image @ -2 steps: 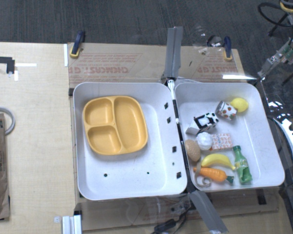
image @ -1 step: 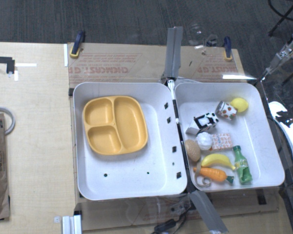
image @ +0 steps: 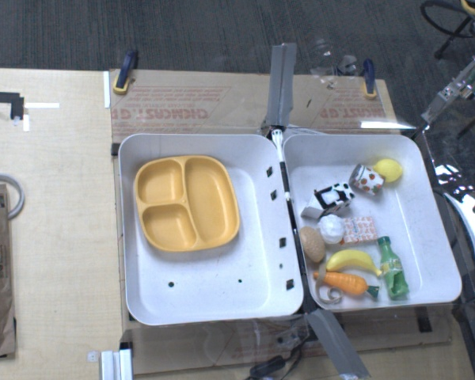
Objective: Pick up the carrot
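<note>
The carrot is orange with a green stub at its right end. It lies flat near the front edge of the right bin, just below a yellow banana and left of a green bottle. A small grey ring lies against the carrot's left end.
The right bin also holds a brown potato-like lump, a white ball, a pink patterned packet, a black-and-white toy, a spotted cup and a lemon. A yellow divided plate sits in the left bin.
</note>
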`<action>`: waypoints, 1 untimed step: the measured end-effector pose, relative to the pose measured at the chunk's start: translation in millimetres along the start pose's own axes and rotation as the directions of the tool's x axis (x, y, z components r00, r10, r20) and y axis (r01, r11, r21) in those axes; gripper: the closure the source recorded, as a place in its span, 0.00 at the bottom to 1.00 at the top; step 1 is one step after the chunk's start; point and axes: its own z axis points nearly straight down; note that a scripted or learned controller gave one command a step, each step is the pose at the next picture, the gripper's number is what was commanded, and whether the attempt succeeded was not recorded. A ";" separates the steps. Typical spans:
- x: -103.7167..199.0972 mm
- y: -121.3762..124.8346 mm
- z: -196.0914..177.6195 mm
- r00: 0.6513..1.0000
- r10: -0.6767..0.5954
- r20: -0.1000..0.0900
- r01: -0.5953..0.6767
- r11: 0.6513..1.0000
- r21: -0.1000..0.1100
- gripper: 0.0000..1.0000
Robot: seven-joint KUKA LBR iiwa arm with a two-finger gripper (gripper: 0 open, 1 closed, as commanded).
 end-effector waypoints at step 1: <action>0.0 0.3 8.8 0.996 -0.085 0.001 0.085 0.996 -0.001 1.00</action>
